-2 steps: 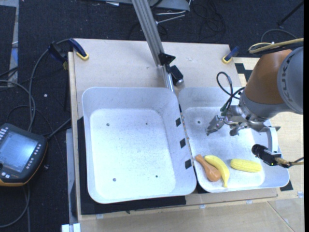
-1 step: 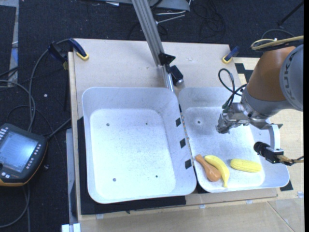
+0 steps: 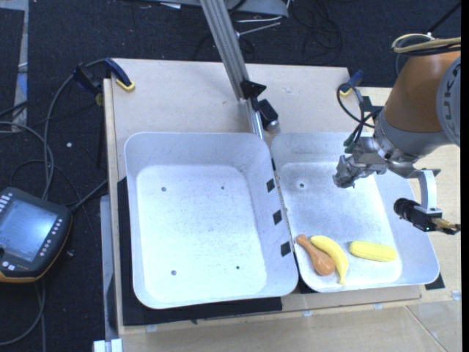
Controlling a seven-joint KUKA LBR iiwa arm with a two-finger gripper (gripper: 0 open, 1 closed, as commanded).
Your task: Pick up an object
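On the pale wooden counter (image 3: 190, 94), two shallow white bins sit side by side, their inner edges touching or slightly overlapping. The left bin (image 3: 198, 218) is the bigger-looking of the two from this angle. The right bin (image 3: 352, 211) holds three small items along its near edge. The grey arm (image 3: 421, 108), with its orange section, reaches in from the right and ends in the tool (image 3: 347, 176), which hangs over the upper middle of the right bin, well apart from the items; nothing sits at its tip, and how far it is parted cannot be told. A yellow banana (image 3: 332, 253) lies diagonally, touching an orange-brown drumstick-shaped piece (image 3: 316, 255) just to its left. A yellow lemon-like piece (image 3: 373, 251) lies near the banana's right.
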